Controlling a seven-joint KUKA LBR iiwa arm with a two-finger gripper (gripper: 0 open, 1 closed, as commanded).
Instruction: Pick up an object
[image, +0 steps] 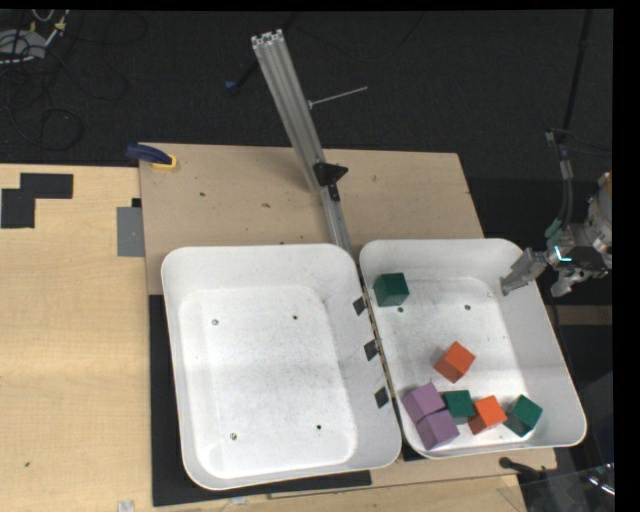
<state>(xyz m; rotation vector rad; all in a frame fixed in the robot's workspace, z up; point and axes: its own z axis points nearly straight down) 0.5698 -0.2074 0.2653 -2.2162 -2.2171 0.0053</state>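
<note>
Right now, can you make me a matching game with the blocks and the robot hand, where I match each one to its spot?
Things:
1. lone green block
2. lone orange block
3. purple blocks
4. gripper

Places:
A. at the front edge of the right bin, by the divider
B. over the right bin's far right rim
C. far left corner of the right bin
D. middle of the right bin, by itself

Pairs: 1-C, 2-D, 3-A, 4-B
</note>
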